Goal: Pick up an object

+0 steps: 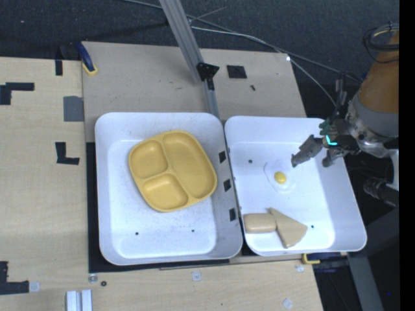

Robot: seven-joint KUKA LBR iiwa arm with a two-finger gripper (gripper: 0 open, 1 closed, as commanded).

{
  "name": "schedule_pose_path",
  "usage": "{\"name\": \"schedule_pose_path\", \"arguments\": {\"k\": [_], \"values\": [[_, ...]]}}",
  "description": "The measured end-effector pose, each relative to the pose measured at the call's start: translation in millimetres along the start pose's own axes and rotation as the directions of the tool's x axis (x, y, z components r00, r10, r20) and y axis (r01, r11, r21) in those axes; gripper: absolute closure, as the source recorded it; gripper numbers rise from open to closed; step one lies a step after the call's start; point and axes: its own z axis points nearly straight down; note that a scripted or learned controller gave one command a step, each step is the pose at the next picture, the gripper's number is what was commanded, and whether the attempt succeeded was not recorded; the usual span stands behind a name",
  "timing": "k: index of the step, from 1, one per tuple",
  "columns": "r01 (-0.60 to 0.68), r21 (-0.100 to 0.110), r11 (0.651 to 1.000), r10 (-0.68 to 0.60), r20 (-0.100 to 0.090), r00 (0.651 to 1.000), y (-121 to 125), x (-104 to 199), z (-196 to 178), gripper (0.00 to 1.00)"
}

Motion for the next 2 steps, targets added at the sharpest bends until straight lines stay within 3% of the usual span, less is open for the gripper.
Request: {"name": "schedule_pose_path", "arguments": {"k": [1,2], "values": [[0.000,-0.001,1.000,0.000,0.000,1.000,0,0,0,0.00],[-0.001,0.003,1.000,0.001,0.000,1.000,0,2,43,0.00]]}}
